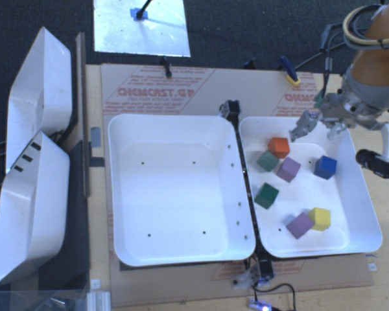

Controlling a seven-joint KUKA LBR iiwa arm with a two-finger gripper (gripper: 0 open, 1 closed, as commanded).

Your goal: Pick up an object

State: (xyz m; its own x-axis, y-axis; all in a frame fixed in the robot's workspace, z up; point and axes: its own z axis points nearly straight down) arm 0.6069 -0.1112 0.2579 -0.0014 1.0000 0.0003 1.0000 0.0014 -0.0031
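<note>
The right bin (363, 203) holds several small cubes. An orange cube (279, 147) lies near its back, touching a grey-green cube (267, 161) and close to a purple cube (288, 169). A blue cube (325, 167) sits to the right of them. Further forward are a dark green cube (266, 195), a second purple cube (299, 225) and a yellow cube (320, 218) touching it. My gripper (321, 127) hangs over the bin's back edge, above and behind the blue cube. It is open, with nothing between its fingers (304, 126).
The left bin (126, 173) stands beside the right one, with a black divider (246, 180) between them. Cables and a blue-yellow clamp (289, 72) lie behind the bins. White housings (32, 167) stand at the far left.
</note>
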